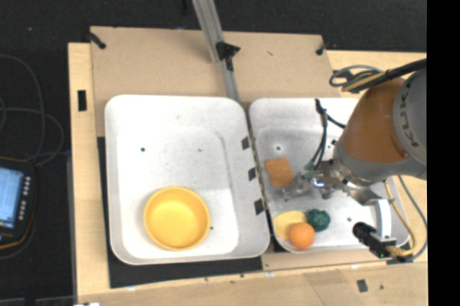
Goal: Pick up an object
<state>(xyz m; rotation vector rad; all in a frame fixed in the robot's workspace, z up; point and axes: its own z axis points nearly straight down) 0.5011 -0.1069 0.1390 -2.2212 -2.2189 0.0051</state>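
Note:
In the right bin [287,118] lie a tan-orange block [279,169], a dark green lump [318,219], an orange ball [302,235] and a pale yellow piece [288,218] near the front left corner. My gripper [296,187] hangs low over the bin, just right of and below the tan block, above the yellow piece. The grey fingers point left; nothing shows between them. The arm's orange band [374,128] covers the bin's right side.
The left bin [144,125] holds a yellow bowl [177,217] near its front. A grey metal pole [205,3] slants down from the top to the gap between the bins. Cables [352,76] loop at the right behind the arm.

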